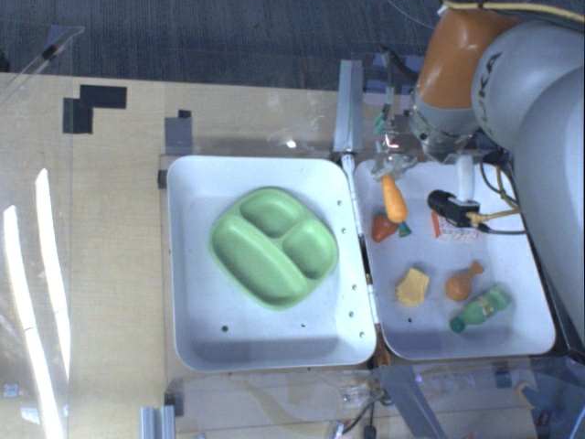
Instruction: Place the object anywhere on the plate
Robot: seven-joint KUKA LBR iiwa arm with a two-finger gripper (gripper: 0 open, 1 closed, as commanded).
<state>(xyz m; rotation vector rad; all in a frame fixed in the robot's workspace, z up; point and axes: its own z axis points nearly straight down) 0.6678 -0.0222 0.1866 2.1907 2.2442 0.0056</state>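
Carrot (394, 199): orange, lying in right-hand bin (521, 254) of the view, close to far left corner of this bin, long axis going roughly from far to near. Well apart from plate (274, 245), with the wall between the bins in between.

Just above far tip of carrot: gripper (393, 158), coming in from right below orange band of arm (539, 71). Touching the carrot or only very near, impossible to tell. Spread or pressed together, also impossible to tell from this angle.

Just beside near end of carrot: small red piece (384, 228) with a bit of green next to it. To the right of that: flat red and white packet (454, 231).

Nearer to camera: yellow wedge (412, 287), orange-brown drumstick shape (462, 283) and green bottle (479, 309) lying on its side, near each other.

Plate: green, three compartments, sitting in middle of left-hand bin (196, 318). Both bins side by side on pale table (91, 245).
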